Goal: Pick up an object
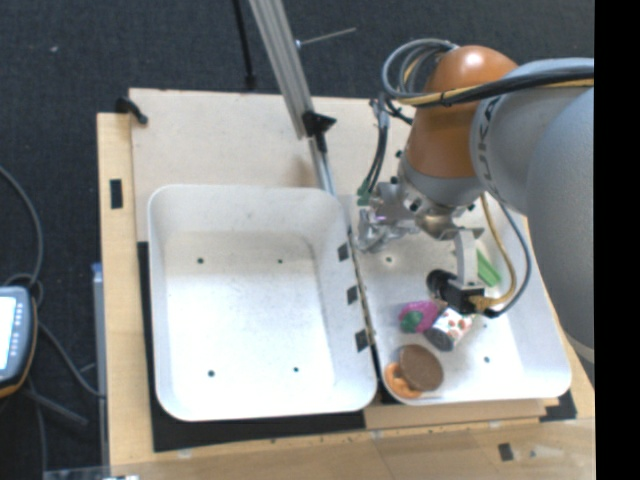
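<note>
Claw (378,226) of mine hangs over the right bin (520,368), toward ten o'clock of it; whether it grips anything I cannot tell. Purple toy (420,315), brown disc (422,366) and green piece (487,268) lie between three and six o'clock of it, so the pick looks undone.

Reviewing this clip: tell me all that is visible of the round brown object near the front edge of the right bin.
The round brown disc-shaped object is dark, matte and flat-looking, lying in the right white bin at its front left corner, close to the wall between the bins. It appears to rest on or against an orange piece that peeks out at its left. A small dark and white object sits just behind it; whether they touch is unclear. Its material cannot be told.
</note>
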`<state>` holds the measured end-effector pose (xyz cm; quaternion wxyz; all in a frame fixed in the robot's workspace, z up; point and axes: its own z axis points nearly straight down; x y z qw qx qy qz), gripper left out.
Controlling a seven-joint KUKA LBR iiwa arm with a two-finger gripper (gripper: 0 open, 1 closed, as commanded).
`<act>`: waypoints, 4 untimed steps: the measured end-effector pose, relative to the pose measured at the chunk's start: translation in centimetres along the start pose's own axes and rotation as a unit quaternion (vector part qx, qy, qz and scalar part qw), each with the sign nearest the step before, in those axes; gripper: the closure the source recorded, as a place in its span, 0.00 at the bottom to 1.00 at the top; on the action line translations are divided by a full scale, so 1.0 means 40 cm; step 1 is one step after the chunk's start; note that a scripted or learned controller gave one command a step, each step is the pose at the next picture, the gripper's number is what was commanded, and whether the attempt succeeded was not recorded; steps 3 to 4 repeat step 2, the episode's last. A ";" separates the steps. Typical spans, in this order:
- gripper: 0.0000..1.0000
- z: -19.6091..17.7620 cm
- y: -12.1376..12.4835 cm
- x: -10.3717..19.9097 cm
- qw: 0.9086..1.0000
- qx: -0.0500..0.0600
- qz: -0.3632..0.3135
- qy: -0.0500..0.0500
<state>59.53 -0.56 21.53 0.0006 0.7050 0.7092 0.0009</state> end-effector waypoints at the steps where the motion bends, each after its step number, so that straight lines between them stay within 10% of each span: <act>1: 1.00 0.008 0.027 0.125 1.000 0.000 0.000 0.000; 4: 1.00 -0.024 0.077 0.229 1.000 0.000 0.000 0.001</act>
